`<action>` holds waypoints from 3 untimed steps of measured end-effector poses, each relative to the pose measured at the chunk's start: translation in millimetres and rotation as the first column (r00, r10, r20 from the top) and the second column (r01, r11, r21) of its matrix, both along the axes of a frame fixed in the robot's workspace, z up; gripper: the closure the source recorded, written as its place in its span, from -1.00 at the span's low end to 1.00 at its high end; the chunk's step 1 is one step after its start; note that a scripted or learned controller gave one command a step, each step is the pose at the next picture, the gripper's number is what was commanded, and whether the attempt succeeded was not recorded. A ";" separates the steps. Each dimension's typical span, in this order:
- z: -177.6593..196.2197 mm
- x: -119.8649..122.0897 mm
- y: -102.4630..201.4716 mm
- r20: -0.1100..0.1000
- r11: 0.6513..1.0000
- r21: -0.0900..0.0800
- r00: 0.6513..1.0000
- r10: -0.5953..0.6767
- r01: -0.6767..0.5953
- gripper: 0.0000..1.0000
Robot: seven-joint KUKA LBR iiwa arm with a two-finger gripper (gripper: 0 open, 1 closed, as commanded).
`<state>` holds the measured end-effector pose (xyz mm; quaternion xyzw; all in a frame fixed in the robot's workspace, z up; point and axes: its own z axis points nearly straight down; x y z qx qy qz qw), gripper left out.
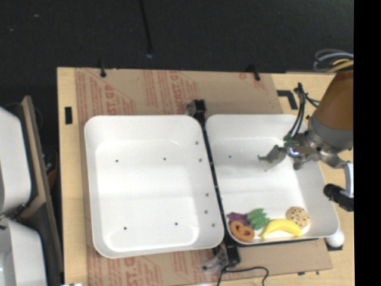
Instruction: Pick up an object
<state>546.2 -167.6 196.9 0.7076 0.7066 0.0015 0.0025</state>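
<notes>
One camera is fixed above the tabletop (178, 91) and looks down at a slant. It stands far enough that the left bin (149, 183) and the right bin (250, 177) both fit whole in the view. The arm (336, 109) comes in from the right side.

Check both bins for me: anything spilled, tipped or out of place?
Nothing stands out. The toy food, including a banana and cookie, sits bunched in the right bin's near corner, inside the rim.
</notes>
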 end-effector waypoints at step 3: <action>-76.3 -13.9 -44.5 -0.005 1.000 0.000 1.000 -0.001 0.001 -1.00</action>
